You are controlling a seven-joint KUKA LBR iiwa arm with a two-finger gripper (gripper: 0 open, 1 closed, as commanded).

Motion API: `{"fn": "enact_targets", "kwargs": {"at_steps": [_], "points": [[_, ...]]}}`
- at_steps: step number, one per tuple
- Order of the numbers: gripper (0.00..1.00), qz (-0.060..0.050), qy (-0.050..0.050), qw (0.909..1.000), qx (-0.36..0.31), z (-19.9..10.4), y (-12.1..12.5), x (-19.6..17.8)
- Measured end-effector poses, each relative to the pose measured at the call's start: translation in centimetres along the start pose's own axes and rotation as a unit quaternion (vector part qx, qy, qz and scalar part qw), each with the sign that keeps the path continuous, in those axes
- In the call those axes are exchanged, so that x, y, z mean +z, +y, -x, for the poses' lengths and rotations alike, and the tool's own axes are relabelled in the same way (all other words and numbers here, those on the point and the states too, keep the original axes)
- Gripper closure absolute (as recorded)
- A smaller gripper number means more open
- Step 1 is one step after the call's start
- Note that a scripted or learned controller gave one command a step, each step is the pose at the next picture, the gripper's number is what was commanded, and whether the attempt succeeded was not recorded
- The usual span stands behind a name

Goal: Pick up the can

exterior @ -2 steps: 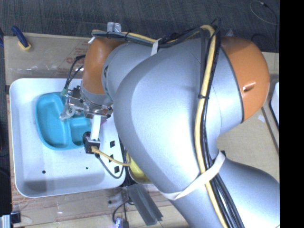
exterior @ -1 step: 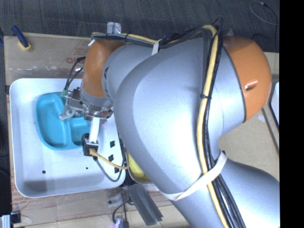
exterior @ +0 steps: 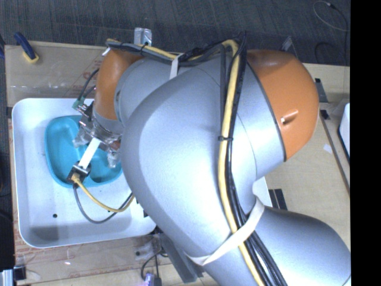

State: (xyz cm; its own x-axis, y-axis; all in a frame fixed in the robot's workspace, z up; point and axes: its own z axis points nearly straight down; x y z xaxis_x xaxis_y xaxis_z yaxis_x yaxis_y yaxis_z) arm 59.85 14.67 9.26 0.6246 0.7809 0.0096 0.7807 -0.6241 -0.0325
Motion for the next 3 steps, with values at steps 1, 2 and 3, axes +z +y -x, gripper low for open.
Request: {"fn": "enact_targets", "kwargs": {"at_steps": [1,2,3], "points": [[1.0,-0.003,0.01,0.9999,-0.012,-1.4,-1.0,-1.1],[1.0,0.016,-0.002,0.9884,0.151,-8.1,-1.3,-16.2],[1.0,0.017,-0.002,0.9887,0.149,-8.1,-1.3,-17.2]]}}
